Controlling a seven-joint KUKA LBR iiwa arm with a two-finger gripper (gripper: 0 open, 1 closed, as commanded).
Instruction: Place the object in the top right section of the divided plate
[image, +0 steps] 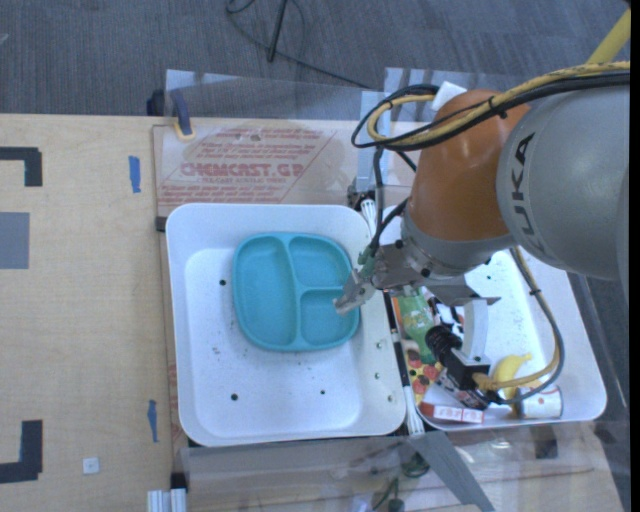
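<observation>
White bin (200, 400), claw (352, 296) over plate (270, 300).

The teal divided plastic plate (290, 290) at frame centre has a smooth, matt finish. The white plastic left bin (200, 400) around it looks smooth and lightly speckled. The pale wooden bench top (80, 330) at frame left shows fine grain. The arm's orange band (460, 180) is glossy.

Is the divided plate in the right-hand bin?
No, the teal plate lies in the left bin; the right bin holds mixed clutter.
</observation>
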